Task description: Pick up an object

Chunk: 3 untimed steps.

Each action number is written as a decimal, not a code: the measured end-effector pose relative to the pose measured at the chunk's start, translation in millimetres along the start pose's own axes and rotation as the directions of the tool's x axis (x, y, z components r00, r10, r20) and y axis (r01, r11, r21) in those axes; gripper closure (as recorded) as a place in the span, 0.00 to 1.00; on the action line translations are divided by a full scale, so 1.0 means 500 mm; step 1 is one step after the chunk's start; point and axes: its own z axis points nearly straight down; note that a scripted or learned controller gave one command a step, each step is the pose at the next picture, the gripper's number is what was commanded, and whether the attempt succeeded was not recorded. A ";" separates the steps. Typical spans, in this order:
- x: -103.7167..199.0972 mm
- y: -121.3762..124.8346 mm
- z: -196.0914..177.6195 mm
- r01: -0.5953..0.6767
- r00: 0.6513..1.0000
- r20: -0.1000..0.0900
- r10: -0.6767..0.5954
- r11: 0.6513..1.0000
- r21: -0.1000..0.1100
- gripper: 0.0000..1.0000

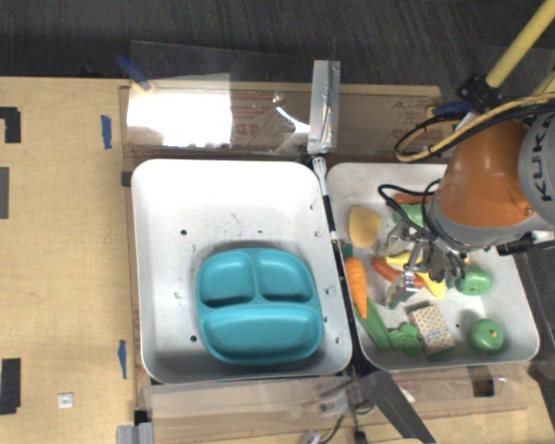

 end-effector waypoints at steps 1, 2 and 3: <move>0.053 0.000 -0.001 -0.015 1.000 0.002 0.015 1.000 0.000 0.00; -0.119 0.023 0.003 0.281 0.960 0.000 -0.281 0.960 -0.001 0.00; -0.064 -0.052 -0.016 0.428 0.904 -0.007 -0.428 0.904 -0.003 0.00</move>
